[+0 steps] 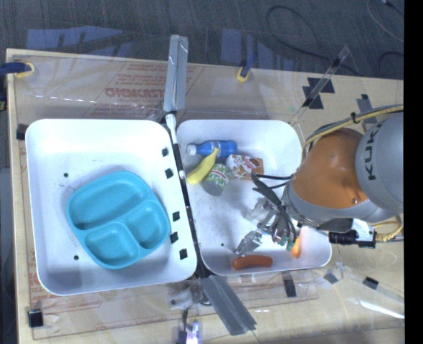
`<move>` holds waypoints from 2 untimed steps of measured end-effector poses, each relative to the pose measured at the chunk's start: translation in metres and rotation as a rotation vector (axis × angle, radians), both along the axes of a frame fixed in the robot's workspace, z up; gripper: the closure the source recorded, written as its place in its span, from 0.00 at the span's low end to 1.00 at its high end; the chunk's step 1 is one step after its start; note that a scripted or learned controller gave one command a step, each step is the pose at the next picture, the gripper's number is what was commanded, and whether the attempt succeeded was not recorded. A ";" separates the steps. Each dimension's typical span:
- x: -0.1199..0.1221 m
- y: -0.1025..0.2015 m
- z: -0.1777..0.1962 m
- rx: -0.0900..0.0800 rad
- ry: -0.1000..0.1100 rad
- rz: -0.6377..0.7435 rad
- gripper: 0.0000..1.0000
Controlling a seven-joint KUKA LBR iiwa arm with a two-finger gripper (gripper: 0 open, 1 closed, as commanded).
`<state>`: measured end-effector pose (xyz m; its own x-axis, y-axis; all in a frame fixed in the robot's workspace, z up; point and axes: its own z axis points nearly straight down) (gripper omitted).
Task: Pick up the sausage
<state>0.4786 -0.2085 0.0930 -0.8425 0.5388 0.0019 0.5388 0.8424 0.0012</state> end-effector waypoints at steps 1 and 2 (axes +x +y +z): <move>0.002 0.005 0.001 -0.001 -0.004 0.122 0.00; 0.002 0.000 0.001 -0.003 -0.007 0.176 0.00</move>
<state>0.4806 -0.2081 0.0943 -0.9237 0.3830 -0.0052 0.3830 0.9238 0.0020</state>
